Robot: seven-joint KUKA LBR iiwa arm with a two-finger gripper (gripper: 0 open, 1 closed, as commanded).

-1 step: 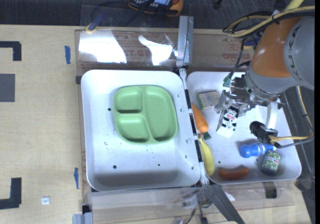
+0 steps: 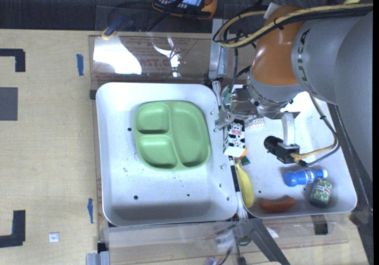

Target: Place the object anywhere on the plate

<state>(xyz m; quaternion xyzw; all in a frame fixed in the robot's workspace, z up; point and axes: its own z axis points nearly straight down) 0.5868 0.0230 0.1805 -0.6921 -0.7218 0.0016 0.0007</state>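
A green divided plate lies in the left white bin. My gripper hangs over the wall between the two bins, just right of the plate's right edge. Directly below it, at the left edge of the right bin, sits a small black-and-white patterned object with an orange end. Whether the gripper touches or holds that object is not visible. The arm's orange band and grey body cover the upper part of the right bin.
The right bin also holds a yellow banana along its left wall, a red sausage at the front, a blue bottle and a dark green jar at the front right.
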